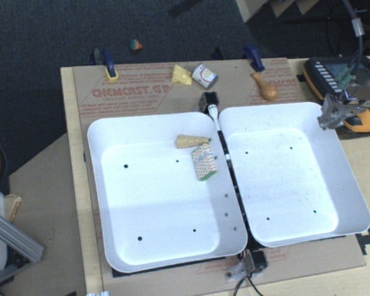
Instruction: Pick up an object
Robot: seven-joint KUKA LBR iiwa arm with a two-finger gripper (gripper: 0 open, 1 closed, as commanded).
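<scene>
Two objects lie in the left bin [111, 181] near its far right corner: a tan roll-shaped piece [192, 140] and, just in front of it, a small green-and-white patterned packet [203, 161]. My gripper [331, 112] shows as a grey metal piece over the far right rim of the right bin [339, 184]. It is well away from both objects and nothing is visibly held in it.
On the brown board behind the bins lie a yellow wedge [181, 75], a small white box [204, 76], a brown wooden piece [266, 86] and a black-and-white marker [211, 104]. A black device [324, 76] and an orange tool [363, 120] sit at the right.
</scene>
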